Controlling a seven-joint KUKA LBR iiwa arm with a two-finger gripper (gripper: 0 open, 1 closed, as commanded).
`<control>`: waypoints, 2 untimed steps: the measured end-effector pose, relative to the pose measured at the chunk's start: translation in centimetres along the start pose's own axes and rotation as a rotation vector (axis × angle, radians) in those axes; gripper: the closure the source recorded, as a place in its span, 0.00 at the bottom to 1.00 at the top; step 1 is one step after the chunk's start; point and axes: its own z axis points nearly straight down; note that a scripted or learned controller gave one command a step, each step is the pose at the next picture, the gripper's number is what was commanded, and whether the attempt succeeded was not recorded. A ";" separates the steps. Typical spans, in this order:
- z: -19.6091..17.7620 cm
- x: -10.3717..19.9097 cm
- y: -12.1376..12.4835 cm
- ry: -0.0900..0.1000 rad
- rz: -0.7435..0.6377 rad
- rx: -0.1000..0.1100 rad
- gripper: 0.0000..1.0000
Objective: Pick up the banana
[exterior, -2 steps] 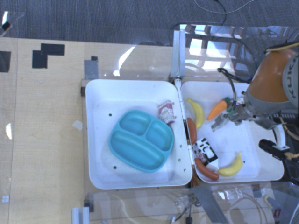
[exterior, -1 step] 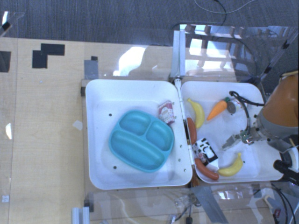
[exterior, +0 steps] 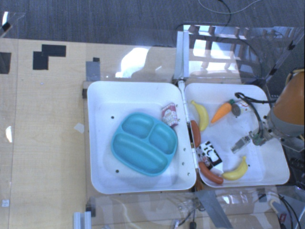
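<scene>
- Lowest in the view, in the right bin (exterior: 281, 173), a yellow banana (exterior: 237, 170) lies curved along the front edge, just below the claw (exterior: 239, 144) and apart from it
- Left of that banana, a red sausage (exterior: 210, 173) rests at the bin's front left corner, with a black-and-white packet (exterior: 209, 153) just above it, both to the claw's left
- Grey claw hovers over the middle of the right bin, its fingers pointing left with a narrow gap and nothing between them
- Arm (exterior: 286, 113), grey with an orange band, reaches in from the right of the claw
- Second banana (exterior: 201, 114) lies up and left of the claw, near the bin's left wall, beside a long red item (exterior: 195, 132)
- Orange toy carrot (exterior: 222, 111) with a green top sits above the claw, tilted
- Left bin (exterior: 102, 128), well left of the claw, holds a blue divided plate (exterior: 144, 143) and a small red-and-white packet (exterior: 170, 114) at its right wall
- Light wooden table (exterior: 43, 142) carries both bins
</scene>
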 end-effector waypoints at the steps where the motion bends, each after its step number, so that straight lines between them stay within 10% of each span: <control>1: 1.9 0.5 1.1 -0.002 -0.065 -0.002 0.00; 2: 1.8 0.9 -2.5 -0.007 -0.122 -0.007 0.00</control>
